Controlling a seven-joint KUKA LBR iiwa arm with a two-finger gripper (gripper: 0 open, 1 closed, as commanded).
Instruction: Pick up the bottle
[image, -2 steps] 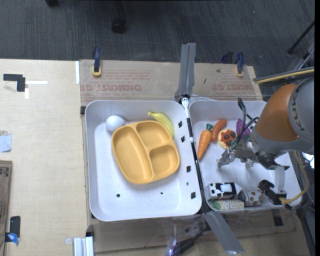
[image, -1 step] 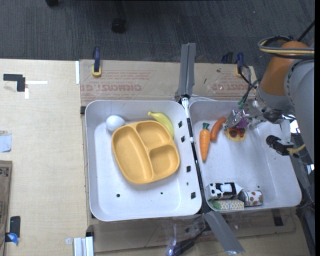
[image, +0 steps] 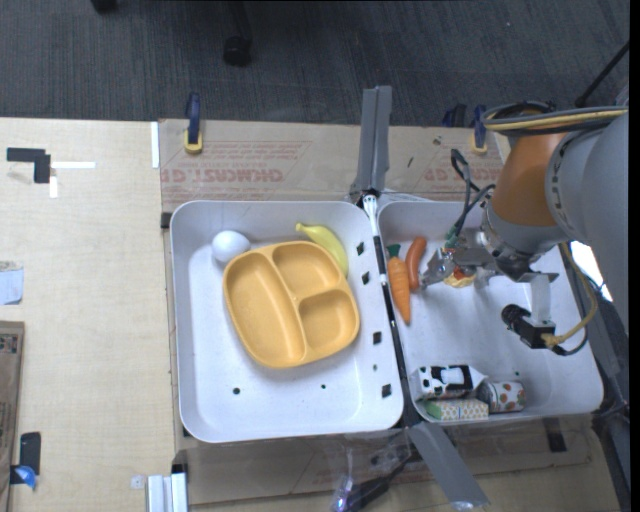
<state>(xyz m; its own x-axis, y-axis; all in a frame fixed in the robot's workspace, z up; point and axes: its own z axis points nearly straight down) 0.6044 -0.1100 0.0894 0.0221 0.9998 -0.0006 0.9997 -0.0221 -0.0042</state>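
White bins sit side by side on the counter (image: 90, 330). The left bin (image: 200, 400) holds a yellow plate (image: 290, 303) with three sections. A banana (image: 325, 241) lies just past the plate's far edge, touching it. A white egg (image: 231, 243) sits near the plate's far left corner.

The right bin (image: 480, 350) holds two carrots (image: 401, 284) near its left wall, lying close together. The bottle (image: 447, 379), white with black cow spots, lies on its side near the front wall of the right bin. A small box (image: 460, 409) and a brown spotted thing (image: 508, 394) lie just beside it.

The grey arm (image: 590, 190) with its orange band (image: 525, 185) reaches in from the right. Its hand (image: 440, 268) hangs over the far part of the right bin, just beside the carrots and well apart from the bottle. I cannot tell if the hand is wide or narrow. Something small and colourful (image: 462, 277) sits right next to it.
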